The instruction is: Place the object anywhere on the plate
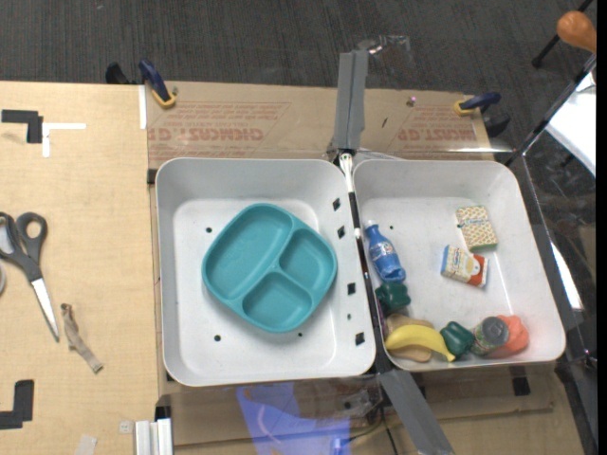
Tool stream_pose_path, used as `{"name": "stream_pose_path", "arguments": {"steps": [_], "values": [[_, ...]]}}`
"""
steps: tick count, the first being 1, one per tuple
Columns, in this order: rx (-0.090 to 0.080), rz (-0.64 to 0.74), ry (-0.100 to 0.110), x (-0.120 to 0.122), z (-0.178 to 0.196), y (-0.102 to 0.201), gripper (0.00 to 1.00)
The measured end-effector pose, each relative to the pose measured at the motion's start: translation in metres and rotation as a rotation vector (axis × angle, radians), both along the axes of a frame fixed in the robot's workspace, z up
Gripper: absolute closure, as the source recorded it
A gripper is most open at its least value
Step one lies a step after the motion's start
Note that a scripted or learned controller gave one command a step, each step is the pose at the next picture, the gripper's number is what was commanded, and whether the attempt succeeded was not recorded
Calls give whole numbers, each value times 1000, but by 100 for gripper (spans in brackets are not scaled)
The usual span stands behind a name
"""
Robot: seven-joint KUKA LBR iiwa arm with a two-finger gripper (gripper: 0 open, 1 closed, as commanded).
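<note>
Where the plate sits: the teal three-compartment plate (pixel 270 268) lies flat in the middle of the left bin (pixel 185 192) (view's left).
Right bin (pixel 422 202): every loose object is in here, well apart from the plate.
Divider side: a blue bottle (pixel 383 254) lies against the wall shared by the bins, with a dark green piece (pixel 394 299) just below it.
Near wall: a banana (pixel 417 339), a green piece (pixel 457 337) and an orange-and-grey item (pixel 501 335) sit in a row, touching.
Mid bin: a small carton (pixel 465 265) lies near a patterned box (pixel 476 227).
Bench (pixel 85 207): scissors (pixel 28 254) lie at the left edge.
My jaws: apart or together, I cannot tell.
</note>
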State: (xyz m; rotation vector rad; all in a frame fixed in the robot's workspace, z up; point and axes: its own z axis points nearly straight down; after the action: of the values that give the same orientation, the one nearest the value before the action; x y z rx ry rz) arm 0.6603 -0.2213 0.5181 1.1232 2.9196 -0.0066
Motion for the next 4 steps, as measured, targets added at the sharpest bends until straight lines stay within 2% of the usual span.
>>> {"name": "stream_pose_path", "arguments": {"steps": [4], "values": [[-9,9,-11,6,35,2,100]]}}
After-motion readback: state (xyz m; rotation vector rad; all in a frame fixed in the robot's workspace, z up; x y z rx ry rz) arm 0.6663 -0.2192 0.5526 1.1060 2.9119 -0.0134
